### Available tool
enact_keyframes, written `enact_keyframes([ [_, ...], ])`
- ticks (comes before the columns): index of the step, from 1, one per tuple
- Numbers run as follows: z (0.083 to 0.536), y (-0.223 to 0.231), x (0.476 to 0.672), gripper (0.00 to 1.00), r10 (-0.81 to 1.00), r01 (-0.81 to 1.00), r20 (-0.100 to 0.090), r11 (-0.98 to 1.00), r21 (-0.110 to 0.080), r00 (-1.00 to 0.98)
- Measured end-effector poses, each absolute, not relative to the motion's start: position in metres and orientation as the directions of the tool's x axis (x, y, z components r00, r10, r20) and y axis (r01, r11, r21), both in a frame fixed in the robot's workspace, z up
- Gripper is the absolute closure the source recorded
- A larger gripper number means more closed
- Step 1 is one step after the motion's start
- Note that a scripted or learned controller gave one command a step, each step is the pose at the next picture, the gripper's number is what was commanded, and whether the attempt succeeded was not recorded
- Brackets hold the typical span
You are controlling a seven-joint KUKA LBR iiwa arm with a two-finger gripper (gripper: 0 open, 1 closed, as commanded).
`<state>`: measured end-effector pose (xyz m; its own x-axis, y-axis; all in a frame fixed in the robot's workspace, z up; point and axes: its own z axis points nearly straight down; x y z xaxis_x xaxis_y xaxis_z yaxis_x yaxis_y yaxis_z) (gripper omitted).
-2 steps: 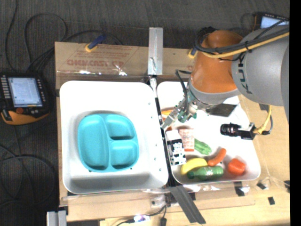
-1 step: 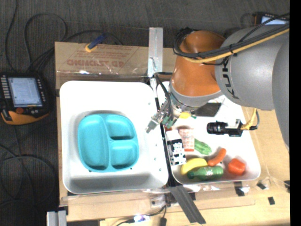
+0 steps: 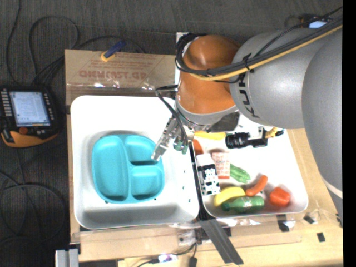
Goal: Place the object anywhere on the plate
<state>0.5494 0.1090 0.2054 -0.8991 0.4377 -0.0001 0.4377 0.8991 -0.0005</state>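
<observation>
Two smooth white bins (image 3: pixel 183 204) are sitting on the bench. My pincer (image 3: pixel 158 153) is hanging over the glossy blue plate's (image 3: pixel 129 168) edge; I cannot tell its grip. My arm (image 3: pixel 267 82) is hiding the right bin's top; toy foods (image 3: pixel 245 196) are lying heaped there.

Two bins side by side, plate on the left, food on the right

The plate (image 3: pixel 129 168) sat in the left bin (image 3: pixel 83 121); the right bin (image 3: pixel 295 166) had a banana (image 3: pixel 229 194), carrot (image 3: pixel 257 184) and small carton (image 3: pixel 221 164) bunched together, gripper (image 3: pixel 166 143) over the plate's right edge.
</observation>
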Motion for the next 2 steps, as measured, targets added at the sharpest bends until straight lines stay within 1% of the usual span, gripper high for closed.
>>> enact_keyframes([
  [1,0.160,0.143,0.482,1.00,0.706,0.706,0.003,0.708,-0.004,-0.708],
  [2,0.208,0.173,0.496,1.00,0.473,0.473,0.000,0.881,-0.002,-0.881],
])
